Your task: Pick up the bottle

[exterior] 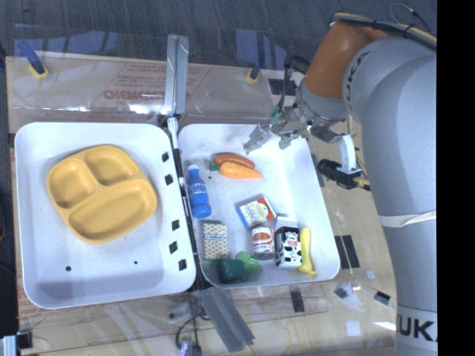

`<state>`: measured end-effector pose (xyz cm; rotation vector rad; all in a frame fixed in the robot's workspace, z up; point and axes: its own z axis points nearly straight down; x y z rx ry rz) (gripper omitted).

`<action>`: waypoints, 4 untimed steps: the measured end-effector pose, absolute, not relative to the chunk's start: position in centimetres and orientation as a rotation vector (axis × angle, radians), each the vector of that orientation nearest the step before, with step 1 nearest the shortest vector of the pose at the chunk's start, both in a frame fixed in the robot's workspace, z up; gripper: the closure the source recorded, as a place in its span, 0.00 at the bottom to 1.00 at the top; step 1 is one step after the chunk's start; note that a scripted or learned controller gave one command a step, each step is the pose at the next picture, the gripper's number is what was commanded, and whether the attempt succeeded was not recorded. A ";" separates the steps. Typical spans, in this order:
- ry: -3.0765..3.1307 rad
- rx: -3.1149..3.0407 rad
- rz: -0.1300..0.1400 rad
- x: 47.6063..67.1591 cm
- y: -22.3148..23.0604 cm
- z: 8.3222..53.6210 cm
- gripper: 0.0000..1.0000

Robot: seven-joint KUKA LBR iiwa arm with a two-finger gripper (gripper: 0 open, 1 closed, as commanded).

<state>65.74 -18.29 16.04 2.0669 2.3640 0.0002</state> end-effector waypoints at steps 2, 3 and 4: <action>2.446 1.970 -0.001 63.0 -13.6 21.0 0.00; 2.125 2.322 -0.006 57.9 -6.6 19.1 0.00; 2.198 2.250 -0.006 54.0 0.8 19.1 0.00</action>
